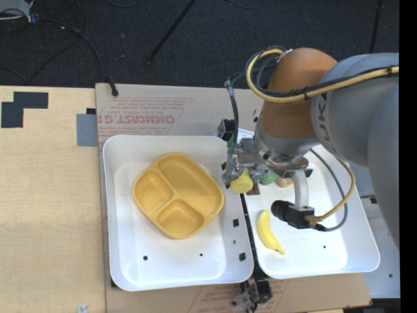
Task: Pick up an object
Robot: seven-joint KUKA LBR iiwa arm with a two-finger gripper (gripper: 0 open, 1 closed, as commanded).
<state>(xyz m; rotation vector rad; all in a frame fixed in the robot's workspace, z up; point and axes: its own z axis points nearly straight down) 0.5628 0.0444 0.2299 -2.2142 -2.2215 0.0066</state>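
Note:
My gripper (241, 175) hangs over the divide between the two bins, at the right bin's upper left corner. A small round yellow object (241, 184), like a lemon, sits between its fingers, so the gripper is shut on it. A yellow banana (268, 232) lies in the right bin (339, 256), below the gripper. Partly hidden under the wrist are a small green thing (266, 178) and a tan thing (283, 182).
A yellow divided plate (177, 194) lies tilted in the left bin (130, 266). The arm's bulk covers the upper part of the right bin. Cardboard lies under both bins, with the wooden bench to the left.

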